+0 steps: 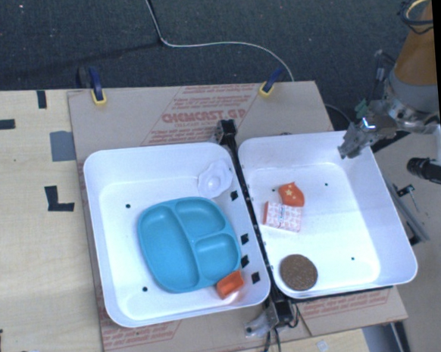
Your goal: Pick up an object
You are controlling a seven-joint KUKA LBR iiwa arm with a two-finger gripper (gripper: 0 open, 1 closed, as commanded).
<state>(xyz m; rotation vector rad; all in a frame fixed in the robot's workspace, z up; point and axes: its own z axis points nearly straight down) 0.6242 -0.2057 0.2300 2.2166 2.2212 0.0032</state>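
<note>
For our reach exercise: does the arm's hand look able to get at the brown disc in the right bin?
Probably yes: the hand sits at the right bin far corner, and the brown disc lies uncovered, apart from its neighbours.

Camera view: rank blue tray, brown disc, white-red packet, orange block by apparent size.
1. blue tray, far the largest.
2. brown disc and white-red packet: look alike, no ranking.
3. orange block, smallest.
</note>
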